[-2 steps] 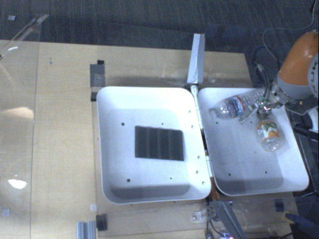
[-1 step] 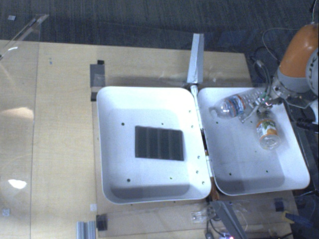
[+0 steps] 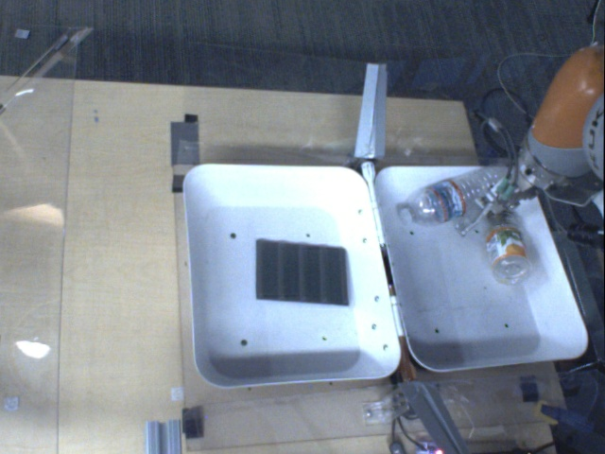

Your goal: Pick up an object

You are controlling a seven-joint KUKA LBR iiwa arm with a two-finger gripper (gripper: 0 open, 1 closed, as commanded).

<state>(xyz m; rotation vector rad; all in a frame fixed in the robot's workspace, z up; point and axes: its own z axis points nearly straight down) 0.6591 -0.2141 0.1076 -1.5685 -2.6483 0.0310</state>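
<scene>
Bottles: a clear water bottle (image 3: 444, 200) and a smaller orange-labelled one (image 3: 507, 250) both lie in the right bin (image 3: 473, 339), nothing lifted yet. Claw (image 3: 498, 194) sits between them; can't tell its opening.

Grey arm (image 3: 567, 121) with orange band at the camera view's right edge, wrist angled down-left.
</scene>
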